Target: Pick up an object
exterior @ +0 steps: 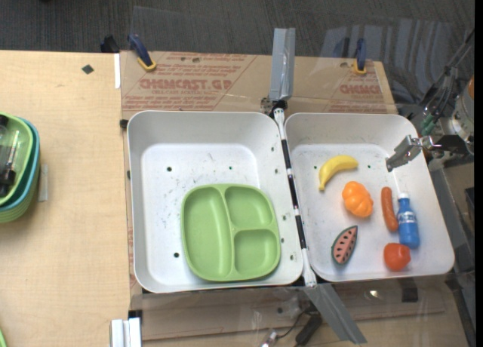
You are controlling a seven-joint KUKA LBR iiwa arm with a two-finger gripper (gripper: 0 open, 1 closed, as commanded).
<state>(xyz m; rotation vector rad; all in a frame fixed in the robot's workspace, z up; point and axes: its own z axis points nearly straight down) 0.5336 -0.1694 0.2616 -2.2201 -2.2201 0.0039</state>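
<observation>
The right bin (pixel 324 142) holds a yellow banana (pixel 336 166), an orange bell pepper (pixel 358 198), a red-orange sausage (pixel 388 208), a blue bottle with a white cap (pixel 407 221), a red tomato (pixel 397 256) and a watermelon slice (pixel 344 244). My gripper (pixel 404 153) is at the right rim of this bin, above the sausage and bottle and apart from them. I see nothing in its grasp.
In the left bin (pixel 151 187) lies a green divided plate (pixel 231 231). A stack of green containers (pixel 15 168) sits at the far left of the wooden bench. Cardboard (pixel 189 78) with clamps lies behind the bins.
</observation>
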